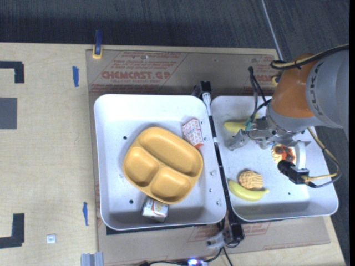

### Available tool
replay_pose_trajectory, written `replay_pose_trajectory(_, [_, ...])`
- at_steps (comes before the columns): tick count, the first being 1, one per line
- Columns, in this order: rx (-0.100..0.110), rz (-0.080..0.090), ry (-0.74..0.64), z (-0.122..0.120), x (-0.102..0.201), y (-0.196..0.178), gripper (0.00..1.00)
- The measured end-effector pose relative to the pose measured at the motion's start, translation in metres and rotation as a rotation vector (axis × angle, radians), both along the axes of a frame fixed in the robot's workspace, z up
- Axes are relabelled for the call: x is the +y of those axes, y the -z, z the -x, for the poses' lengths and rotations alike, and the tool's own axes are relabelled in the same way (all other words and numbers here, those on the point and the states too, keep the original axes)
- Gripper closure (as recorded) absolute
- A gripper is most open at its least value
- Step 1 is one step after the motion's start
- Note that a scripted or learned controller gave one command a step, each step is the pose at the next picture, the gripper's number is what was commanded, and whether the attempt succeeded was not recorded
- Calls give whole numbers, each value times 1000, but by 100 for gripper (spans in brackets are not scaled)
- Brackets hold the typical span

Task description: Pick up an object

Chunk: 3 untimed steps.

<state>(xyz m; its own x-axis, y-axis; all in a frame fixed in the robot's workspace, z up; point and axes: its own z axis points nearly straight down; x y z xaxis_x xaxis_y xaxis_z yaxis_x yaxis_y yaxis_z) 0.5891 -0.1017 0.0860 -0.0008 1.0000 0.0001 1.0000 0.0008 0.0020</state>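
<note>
On the worktop (44, 165) sit two white bins side by side: the left bin (108, 148) holds one yellow tray (162, 163) with three dips, one small red-and-white packet (192, 132) by its top edge and one small packet (155, 209) under its bottom edge. Over in the right bin (319, 201) lie one banana (246, 191) with one bumpy tan thing (250, 178) touching it, one yellow piece (235, 126) and one small orange-and-dark thing (282, 152). Low over that bin's top half hangs the gripper (239, 141), near the yellow piece, and I cannot tell if it is apart, together or on anything.

Two white bins (105, 148) sat side by side on brown cardboard (138, 71), blue tape marks (75, 76) dotting the pale bench (44, 165).
</note>
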Motion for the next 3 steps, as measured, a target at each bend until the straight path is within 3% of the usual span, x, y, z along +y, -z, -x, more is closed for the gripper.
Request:
replay_pose_trajectory(2, [-1, 0, 2, 109, 3, 0, 0])
replay_pose_trajectory(3, [-6, 2, 2, 107, 3, -10, 100])
